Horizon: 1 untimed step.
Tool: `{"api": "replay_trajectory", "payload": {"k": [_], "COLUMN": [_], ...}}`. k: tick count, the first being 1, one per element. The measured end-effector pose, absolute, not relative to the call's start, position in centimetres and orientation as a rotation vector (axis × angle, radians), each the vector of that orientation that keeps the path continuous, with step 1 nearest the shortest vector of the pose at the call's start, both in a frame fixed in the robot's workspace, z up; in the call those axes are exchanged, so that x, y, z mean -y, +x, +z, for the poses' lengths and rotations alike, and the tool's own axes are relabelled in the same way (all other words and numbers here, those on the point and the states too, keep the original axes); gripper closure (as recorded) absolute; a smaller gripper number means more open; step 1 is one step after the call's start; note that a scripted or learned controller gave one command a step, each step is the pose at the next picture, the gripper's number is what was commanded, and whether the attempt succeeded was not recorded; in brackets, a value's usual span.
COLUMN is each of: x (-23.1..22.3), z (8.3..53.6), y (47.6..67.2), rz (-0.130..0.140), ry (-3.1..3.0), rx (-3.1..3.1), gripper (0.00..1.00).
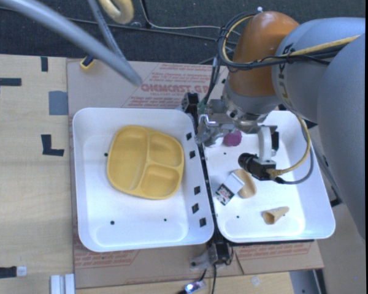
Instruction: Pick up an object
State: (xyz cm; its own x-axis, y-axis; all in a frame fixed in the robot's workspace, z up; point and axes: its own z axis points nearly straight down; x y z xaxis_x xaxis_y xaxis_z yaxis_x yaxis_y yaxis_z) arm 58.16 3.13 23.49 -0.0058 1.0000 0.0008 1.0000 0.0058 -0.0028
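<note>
Nearest the camera, a small tan cone-shaped piece (275,214) lies in the right white bin (313,225), its long axis running left-right. Farther in sit a tan wedge-shaped block (245,184) and a small black-and-white printed tile (224,193). A small purple rounded object (233,138) lies at the far side, just right of the gripper (210,133). Whether its fingers are released or clenched cannot be told. A yellow compartment plate (145,162) occupies the left white bin (92,225).

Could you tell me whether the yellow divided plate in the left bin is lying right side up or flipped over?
Right side up: the yellow plate shows its three recessed compartments facing upward, lying flat in the left bin.
</note>
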Motion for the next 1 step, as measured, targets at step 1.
{"api": "replay_trajectory", "payload": {"k": [1], "x": [-9.06], "z": [22.21], "y": [58.28], "rz": [0.003], "ry": [-2.212], "rx": [2.227], "gripper": [1.00]}}
